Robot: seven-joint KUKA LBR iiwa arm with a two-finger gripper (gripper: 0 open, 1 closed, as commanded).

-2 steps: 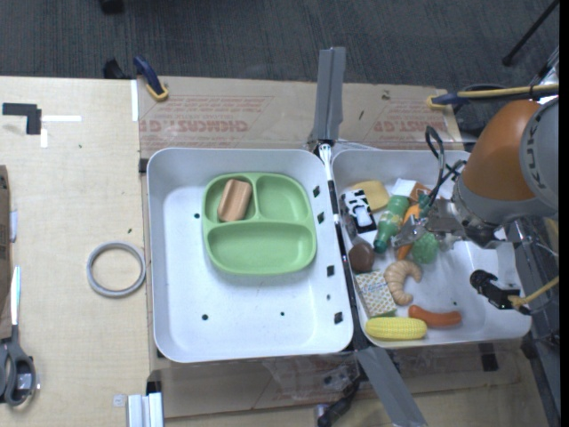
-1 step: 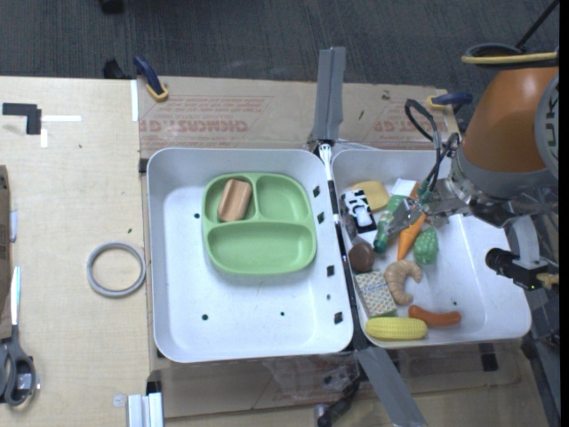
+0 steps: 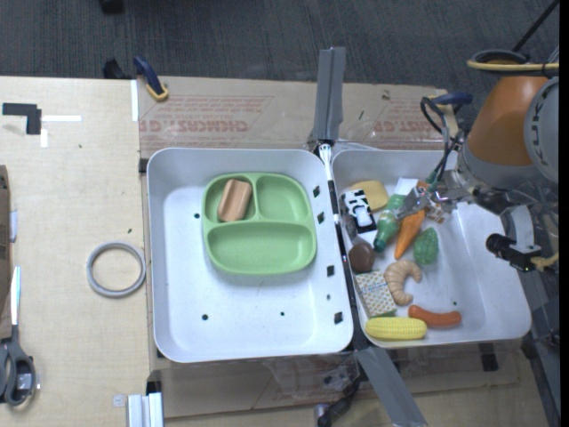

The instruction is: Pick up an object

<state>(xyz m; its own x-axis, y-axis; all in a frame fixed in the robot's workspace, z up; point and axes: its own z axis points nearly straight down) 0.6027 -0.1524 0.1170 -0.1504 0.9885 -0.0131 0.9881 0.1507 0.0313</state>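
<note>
The right bin [image 3: 480,278] holds a pile of toy foods: an orange carrot [image 3: 409,230], a green bottle-shaped piece [image 3: 388,228], a green broccoli-like piece [image 3: 426,246], a yellow wedge [image 3: 370,192], a black-and-white item [image 3: 359,210], a brown ball [image 3: 361,257], a tan croissant shape [image 3: 404,279], a yellow corn cob [image 3: 396,328] and a red sausage [image 3: 436,316]. My gripper [image 3: 420,203] hangs low over the carrot's upper end, near the bin's back. Whether anything is in its grasp is hidden at this angle.
The left bin [image 3: 178,310] holds a green divided plate [image 3: 260,247] with a tan bun [image 3: 234,199] in its upper left compartment. A ring [image 3: 116,268] and scissors [image 3: 16,367] lie on the bench at left. A grey divider [image 3: 329,96] stands between the bins.
</note>
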